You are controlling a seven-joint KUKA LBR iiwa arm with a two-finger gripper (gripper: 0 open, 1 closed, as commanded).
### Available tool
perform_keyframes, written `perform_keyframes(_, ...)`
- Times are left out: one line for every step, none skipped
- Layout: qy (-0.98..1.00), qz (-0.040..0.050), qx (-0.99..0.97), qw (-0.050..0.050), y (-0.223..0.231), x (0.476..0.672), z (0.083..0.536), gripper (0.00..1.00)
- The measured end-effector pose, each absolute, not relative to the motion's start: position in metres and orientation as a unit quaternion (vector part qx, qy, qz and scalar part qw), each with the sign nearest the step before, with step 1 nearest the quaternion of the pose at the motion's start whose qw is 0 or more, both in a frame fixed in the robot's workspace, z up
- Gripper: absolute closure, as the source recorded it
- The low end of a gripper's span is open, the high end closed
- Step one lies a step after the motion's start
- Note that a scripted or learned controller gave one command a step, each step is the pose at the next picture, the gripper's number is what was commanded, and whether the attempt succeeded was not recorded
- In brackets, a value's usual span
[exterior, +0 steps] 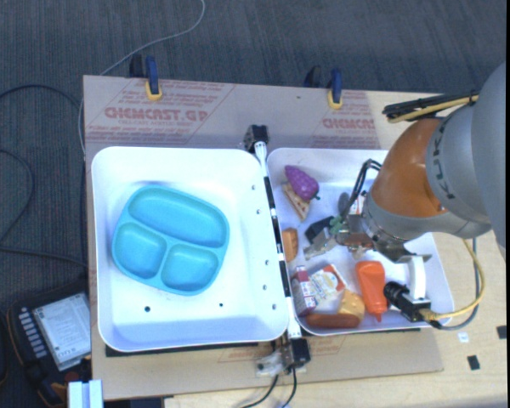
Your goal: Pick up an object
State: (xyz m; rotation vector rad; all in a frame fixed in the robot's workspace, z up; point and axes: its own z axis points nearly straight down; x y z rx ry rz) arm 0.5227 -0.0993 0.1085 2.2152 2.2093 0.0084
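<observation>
Behind white bins [187, 334], "CHEMCAST GP" board [157, 113].

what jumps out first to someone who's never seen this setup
The bright blue three-compartment tray lying in the left bin catches the eye first. Next comes the grey arm's orange band over the right bin, where toy foods crowd together: purple grapes, an orange carrot, a sausage.
</observation>
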Motion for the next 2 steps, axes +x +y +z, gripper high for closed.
perform_keyframes(0.706, 0.0027, 0.708, 0.007, -0.0994, 0.5232, 0.1181, 1.00)
perform_keyframes(0.706, 0.0027, 0.708, 0.007, -0.0994, 0.5232, 0.1181, 0.00)
